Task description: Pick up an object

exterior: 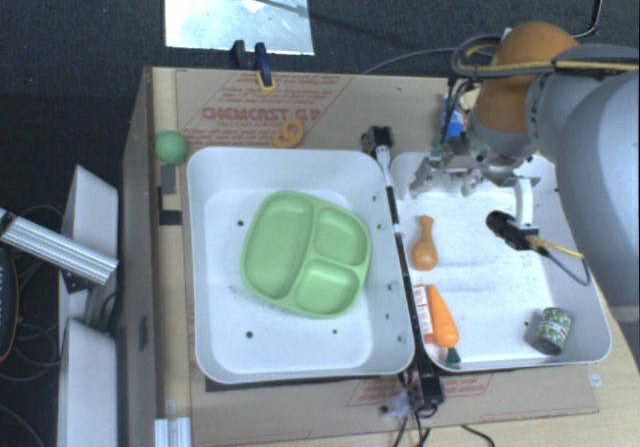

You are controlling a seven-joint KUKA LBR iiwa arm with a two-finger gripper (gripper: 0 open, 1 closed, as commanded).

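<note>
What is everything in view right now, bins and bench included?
left bin: one, white, bench left
right bin: one, white, bench right
divided plate: one, light green, left bin middle
gourd-shaped toy: one, tan-orange, right bin, by left wall
carrot toy: one, orange, green tip, right bin, near-left corner
small can: one, grey-green, right bin, near-right corner
ball: one, green, bench, left of left bin
pretzel-shaped piece: one, orange, bench behind left bin
arm: one, grey, orange band, from right
end effector: one, grey, right bin's far end

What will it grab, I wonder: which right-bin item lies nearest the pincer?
The tan gourd-shaped toy; the orange carrot and the small can both lie farther from the pincer.
</note>
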